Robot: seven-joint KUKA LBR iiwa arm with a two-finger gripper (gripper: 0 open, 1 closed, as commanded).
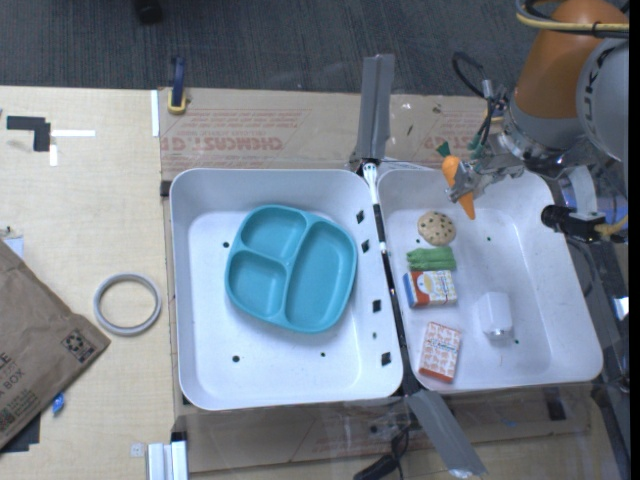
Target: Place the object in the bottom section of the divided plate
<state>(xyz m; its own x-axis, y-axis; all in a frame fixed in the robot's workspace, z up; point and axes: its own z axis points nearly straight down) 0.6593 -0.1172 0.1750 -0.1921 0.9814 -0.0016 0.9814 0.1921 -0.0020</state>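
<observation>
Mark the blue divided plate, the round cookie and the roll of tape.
blue divided plate (322, 268), camera view, largest section's floor
round brown cookie (436, 228), camera view, its top face
grey tape roll (103, 291), camera view, the ring's left side

Arm (590, 63) was grey, with a broad orange band (560, 53) above the wrist, rounded like a dome. A thin yellowish ring or cable (545, 13) looped around the top of the orange band. Dark cables (480, 78) ran from the band's left side toward the wrist. Below the band, the wrist housing was pale grey metal. The pincer (462, 183) carried orange tips with a small green marking nearby. A black fitting (565, 218) projected below the band on the grey link.
</observation>
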